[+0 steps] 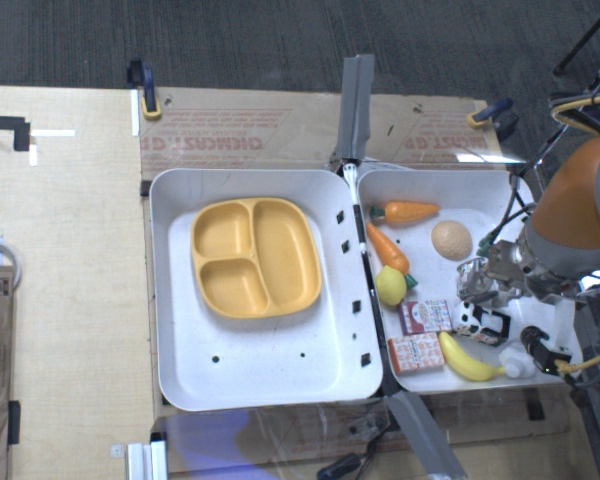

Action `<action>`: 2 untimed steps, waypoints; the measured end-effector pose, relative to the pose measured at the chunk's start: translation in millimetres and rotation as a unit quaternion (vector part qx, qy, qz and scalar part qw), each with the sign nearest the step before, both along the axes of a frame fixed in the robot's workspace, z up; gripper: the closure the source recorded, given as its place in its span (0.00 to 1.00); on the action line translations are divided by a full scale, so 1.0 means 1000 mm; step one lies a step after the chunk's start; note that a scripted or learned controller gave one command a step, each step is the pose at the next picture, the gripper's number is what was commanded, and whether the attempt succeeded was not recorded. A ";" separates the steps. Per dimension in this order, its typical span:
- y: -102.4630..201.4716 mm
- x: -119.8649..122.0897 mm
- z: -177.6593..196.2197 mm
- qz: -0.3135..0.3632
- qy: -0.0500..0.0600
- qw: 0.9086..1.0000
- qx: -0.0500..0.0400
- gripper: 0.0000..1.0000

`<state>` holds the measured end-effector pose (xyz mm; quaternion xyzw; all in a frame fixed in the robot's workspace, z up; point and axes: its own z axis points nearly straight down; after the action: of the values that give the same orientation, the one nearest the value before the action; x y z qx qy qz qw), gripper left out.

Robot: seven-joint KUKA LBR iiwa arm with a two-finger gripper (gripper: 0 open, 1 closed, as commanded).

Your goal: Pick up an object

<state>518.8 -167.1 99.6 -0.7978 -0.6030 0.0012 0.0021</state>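
The gripper hangs low over the right bin, toward its right side, on the grey arm with the orange band that reaches in from the right. Its metal parts blur together from this angle, so I cannot tell how it stands or whether anything is in it. Just below it lies a small black-and-white object. To its left sit two small red-and-white cartons, one above the other, and a banana lies beside the lower one near the bin's front edge. Up and to the left of the gripper rests a tan egg. Farther left are a lemon and two carrots, one slanting along the divider, one lying near the bin's far wall. The left bin holds a yellow divided plate. Both bins rest on the counter.
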 end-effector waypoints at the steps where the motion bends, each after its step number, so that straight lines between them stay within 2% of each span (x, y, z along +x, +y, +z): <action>1: -0.007 0.038 0.103 -0.042 -0.001 0.999 -0.002 1.00; 2: 0.016 0.099 0.112 -0.027 -0.001 1.000 -0.002 1.00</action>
<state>617.8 -151.4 211.8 -0.8141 -0.5808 0.0016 0.0003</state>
